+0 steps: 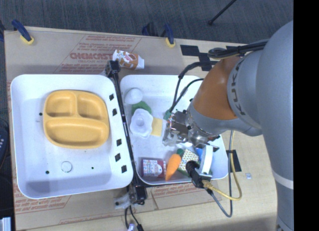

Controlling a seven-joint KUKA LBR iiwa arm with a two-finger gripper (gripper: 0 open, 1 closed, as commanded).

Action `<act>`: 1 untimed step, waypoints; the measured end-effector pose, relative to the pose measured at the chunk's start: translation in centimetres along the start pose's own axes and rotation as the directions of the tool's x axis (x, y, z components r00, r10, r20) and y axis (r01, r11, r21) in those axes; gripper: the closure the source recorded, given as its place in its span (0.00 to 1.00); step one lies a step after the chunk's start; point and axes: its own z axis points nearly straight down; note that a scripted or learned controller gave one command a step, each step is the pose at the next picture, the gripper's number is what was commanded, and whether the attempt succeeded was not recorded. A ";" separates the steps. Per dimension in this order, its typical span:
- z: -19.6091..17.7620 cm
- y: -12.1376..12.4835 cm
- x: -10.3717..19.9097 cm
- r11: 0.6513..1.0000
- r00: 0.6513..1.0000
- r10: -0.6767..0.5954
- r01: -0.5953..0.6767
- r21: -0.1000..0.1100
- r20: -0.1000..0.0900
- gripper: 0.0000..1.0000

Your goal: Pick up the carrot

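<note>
A: Looking for the carrot (173,167), where's it at?

B: Right bin (159,83), at its near edge, approx mid-edge. Lies at a slant, thin end toward the rim, just beside a red packet (153,168). They look to be touching.

A: Why's the arm (224,95) parked there?

B: My read: lining up a grasp. The wrist hangs low over the bin's near-right corner, right above the carrot's thick end. Tight spot tho, w/ the packet on one side and clutter under the wrist on the other.

A: Jaws released or clenched?

B: Can't tell, the wrist body covers them. Nothing orange looks lifted; the carrot seems to rest on the bin floor.

A: What else is hard to make out?

B: The carrot's thick end runs under the wrist, so its full length is a guess. The patterned thing beside it is mostly hidden, no ID. The white cup (141,123) and yellow slice (157,126) mid-bin are clear enough. The left bin (25,125) has a yellow tray (76,118), well apart from the carrot.
</note>
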 end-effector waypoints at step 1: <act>0.0 0.0 0.0 1.000 1.000 0.000 0.000 0.000 0.000 0.00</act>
